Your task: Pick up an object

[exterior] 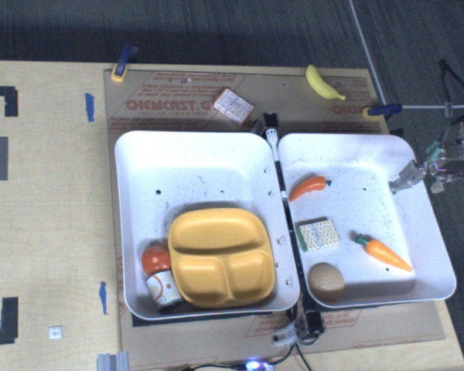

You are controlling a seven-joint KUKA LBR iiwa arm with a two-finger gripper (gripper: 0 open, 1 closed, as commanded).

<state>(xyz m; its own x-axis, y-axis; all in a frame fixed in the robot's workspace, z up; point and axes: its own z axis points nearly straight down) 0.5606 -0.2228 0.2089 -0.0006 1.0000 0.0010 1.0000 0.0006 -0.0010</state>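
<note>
Carrot (384,254) in right bin (429,230) | gripper (421,171) at frame edge, grip state unreadable

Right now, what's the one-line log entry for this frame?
phase: approach | gripper: over right bin far-right corner, nothing seen held | right bin: carrot, chili, sponge, potato
</note>
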